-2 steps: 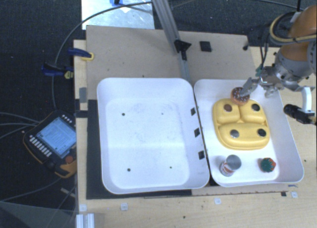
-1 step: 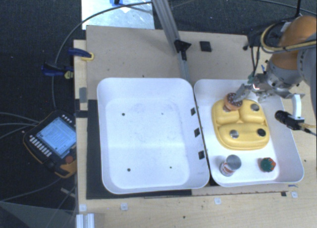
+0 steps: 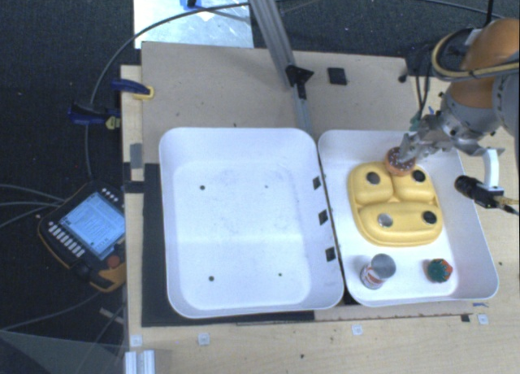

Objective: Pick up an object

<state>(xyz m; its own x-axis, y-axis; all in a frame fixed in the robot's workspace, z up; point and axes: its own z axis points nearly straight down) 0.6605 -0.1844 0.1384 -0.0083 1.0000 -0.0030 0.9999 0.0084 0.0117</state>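
Note:
The right bin [image 3: 479, 279] holds a large yellow moulded block [image 3: 396, 204] with dark round holes on top. A small silver can [image 3: 377, 270] stands in front of it, and a small green and red ball-like object [image 3: 439, 269] lies near the front right corner. My gripper [image 3: 404, 155] reaches in from the right and sits at the far edge of the yellow block. A small reddish-brown round thing shows at its tip, touching the block's back rim. I cannot make out whether that thing sits between the fingers.
The left bin [image 3: 187, 202] stands beside the right one, with black clips [image 3: 322, 216] along the shared wall. A grey pole [image 3: 272, 27] slants across the back. A teach pendant [image 3: 85, 230] lies on the floor at left. Cables run near the arm's wrist [image 3: 479, 188].

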